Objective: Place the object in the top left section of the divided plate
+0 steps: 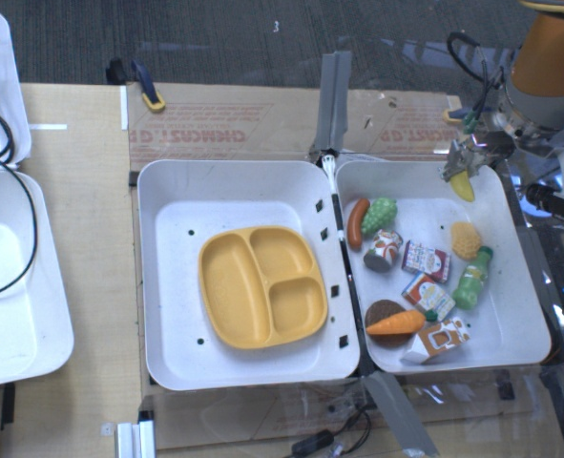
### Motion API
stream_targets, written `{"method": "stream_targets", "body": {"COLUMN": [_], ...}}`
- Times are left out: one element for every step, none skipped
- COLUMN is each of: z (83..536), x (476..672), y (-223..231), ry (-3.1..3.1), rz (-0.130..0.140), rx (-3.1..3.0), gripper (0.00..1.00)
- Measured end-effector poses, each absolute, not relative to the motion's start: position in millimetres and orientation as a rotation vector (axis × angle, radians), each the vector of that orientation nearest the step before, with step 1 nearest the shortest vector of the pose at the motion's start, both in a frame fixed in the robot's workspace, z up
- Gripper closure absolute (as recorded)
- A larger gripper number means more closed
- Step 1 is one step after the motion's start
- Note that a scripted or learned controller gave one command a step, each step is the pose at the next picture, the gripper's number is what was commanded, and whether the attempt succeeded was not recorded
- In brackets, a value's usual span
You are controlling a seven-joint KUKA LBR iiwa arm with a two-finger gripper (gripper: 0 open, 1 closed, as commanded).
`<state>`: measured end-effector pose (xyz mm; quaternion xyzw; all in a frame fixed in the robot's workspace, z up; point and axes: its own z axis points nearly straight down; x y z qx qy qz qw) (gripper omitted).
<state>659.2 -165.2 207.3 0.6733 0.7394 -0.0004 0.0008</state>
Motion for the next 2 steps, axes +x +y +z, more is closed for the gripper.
{"method": "stream_targets", "body": {"z": [186, 192], "x": [631.0, 577.2], "y": [-105, -42], "ry": [2.742, 2.593], "rz": [0.000, -0.001], "rx": [1.532, 1.774], "gripper": [1.00, 1.00]}}
